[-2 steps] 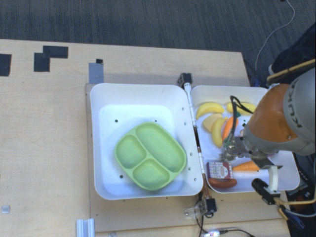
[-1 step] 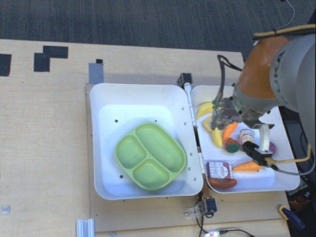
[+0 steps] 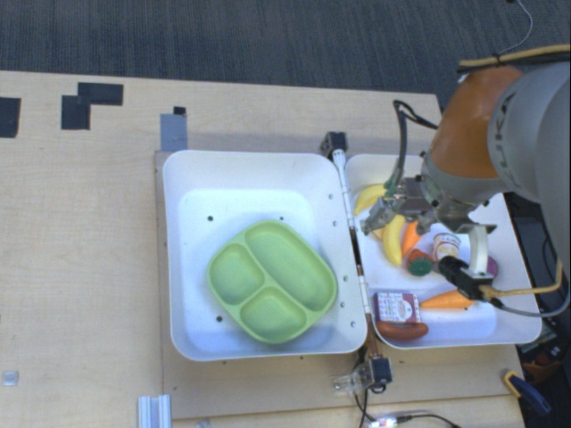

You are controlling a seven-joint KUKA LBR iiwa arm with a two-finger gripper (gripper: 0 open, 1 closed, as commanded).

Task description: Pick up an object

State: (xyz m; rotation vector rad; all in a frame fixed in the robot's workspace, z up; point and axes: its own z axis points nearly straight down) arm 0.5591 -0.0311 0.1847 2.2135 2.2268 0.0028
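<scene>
Hovering over the right bin (image 3: 513, 328), gripper (image 3: 397, 210) low among the toy food, nothing visibly grasped.

Step looks like the descent/approach phase of a pick. The gripper sits over the far-left part of that bin, right above the two bananas (image 3: 389, 235), with a carrot (image 3: 409, 237) just beside them; whether it is released or clenched cannot be told, the wrist blocks that detail. Other candidates lie nearer: a second carrot (image 3: 449, 301), a red sausage (image 3: 402, 332), a small red box (image 3: 397, 307), a jar (image 3: 445, 244). Left bin (image 3: 178, 239) holds a green divided plate (image 3: 271, 281), well apart from the arm. Next move likely needs clamping on a banana, then a straight lift clear of the neighbours. Risk: crowded items, easy to nudge or miss.
</scene>
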